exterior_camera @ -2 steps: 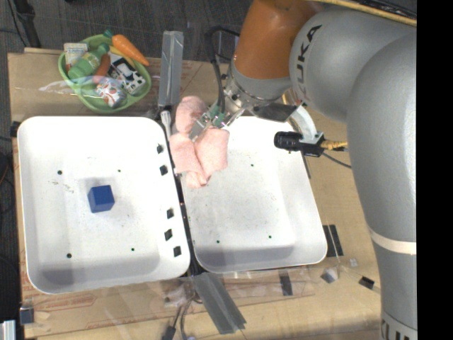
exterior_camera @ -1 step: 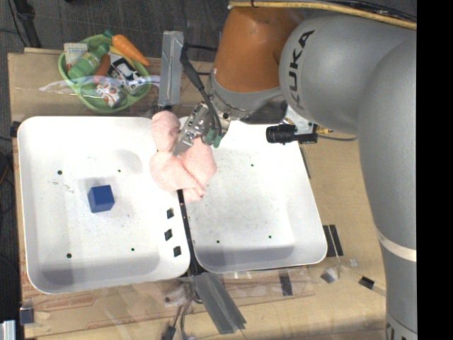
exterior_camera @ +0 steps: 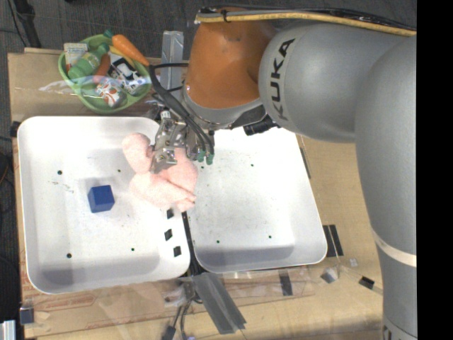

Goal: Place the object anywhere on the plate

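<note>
STEP: grasp | OBJECT: pink soft toy (exterior_camera: 164, 181) lies at left bin (exterior_camera: 42, 211) right edge | CLAW (exterior_camera: 164, 156): directly above toy, grip state cannot be told | METHOD: centre over bulk, descend vertically.

A wooden bench (exterior_camera: 340, 190) carries two white bins (exterior_camera: 42, 261). Dark carpet floor (exterior_camera: 106, 6) lies beyond it. A green bowl (exterior_camera: 92, 101) of clutter sits on the bench's far corner.
</note>
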